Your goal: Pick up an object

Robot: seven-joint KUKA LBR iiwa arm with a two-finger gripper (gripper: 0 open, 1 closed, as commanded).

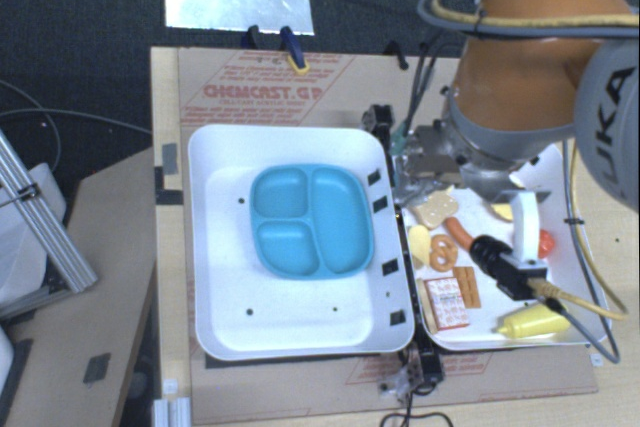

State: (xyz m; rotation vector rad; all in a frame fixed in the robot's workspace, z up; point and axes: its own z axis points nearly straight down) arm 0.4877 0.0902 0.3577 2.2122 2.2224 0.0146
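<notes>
On the bench, two white bins are sitting side by side on a sheet of cardboard (270, 90). The left bin (215, 315) is holding a single blue plate (310, 220), which is lying flat near the middle, split into three compartments with nothing showing in any of them. The right bin (490, 320) is carrying all the small toy foods. A bread slice (436, 209) is lying near its left wall, with a sausage (459, 233) just beside it and a pretzel (441, 253) just below the two. A pale yellow piece (419, 241) is resting against the pretzel's left side, close to the wall. Nearer the front edge, a red and white packet (447, 303) is lying flat with an orange wafer (465, 287) touching its upper right corner. A yellow bottle (530, 320) is lying on its side by the front rim, well apart from the packet. A small red bit (545, 242) is peeking out further right. The arm (540, 45) is leaning in over the back half of the right bin, and its claw (420, 177) is hanging low by the wall between the bins, just above the bread slice. From where I am standing I cannot tell how wide the claw is or whether it is gripping anything.
</notes>
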